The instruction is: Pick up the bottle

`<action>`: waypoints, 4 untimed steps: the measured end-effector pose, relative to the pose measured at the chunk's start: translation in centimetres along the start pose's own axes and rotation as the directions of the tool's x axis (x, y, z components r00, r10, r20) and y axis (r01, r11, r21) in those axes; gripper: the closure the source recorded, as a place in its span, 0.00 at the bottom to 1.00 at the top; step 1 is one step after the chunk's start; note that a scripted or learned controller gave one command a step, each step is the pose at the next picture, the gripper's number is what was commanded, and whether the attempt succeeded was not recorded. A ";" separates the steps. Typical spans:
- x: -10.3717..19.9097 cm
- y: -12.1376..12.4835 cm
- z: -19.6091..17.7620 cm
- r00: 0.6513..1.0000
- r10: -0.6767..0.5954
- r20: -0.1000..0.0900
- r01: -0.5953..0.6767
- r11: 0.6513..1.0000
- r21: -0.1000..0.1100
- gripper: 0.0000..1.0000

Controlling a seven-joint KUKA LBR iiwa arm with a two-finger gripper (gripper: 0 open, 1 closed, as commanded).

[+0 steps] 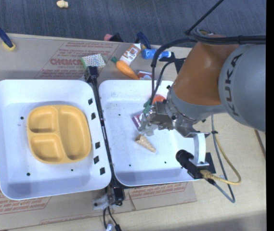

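the bottle point(129, 55) is seen lying on the bench outside the bins, just beyond the far edge of the right bin point(127, 170). the gripper point(149, 124) is lowered over that bin's middle, near a cone-shaped item point(145, 143); its opening cannot be told. a yellow divided plate point(58, 133) is seated in the left bin point(6, 177).

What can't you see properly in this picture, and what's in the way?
- Camera view: the right bin's far right part is hidden under the arm.
- Gripper: too small and blurry to judge its fingers.
- Bottle: lies beyond the bins, label too small to read.
- Red thing: mostly covered by the arm.
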State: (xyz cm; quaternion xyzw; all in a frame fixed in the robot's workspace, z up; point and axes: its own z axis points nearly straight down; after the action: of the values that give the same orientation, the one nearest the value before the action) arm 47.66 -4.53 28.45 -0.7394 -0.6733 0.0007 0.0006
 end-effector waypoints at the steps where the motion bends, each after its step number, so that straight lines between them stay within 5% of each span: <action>1: 6.1 -0.7 6.4 0.991 -0.134 0.000 0.134 0.991 0.004 1.00; 2: 5.6 -0.6 9.3 0.984 0.177 0.000 -0.177 0.984 0.006 1.00; 3: 6.3 -0.7 9.3 0.883 0.469 0.001 -0.469 0.883 0.003 1.00; 4: 9.3 -0.9 7.8 0.920 0.391 0.000 -0.391 0.920 0.003 1.00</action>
State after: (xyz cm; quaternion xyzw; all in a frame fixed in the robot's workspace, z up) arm 47.57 4.83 20.64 -0.8589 -0.5122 0.0014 0.0018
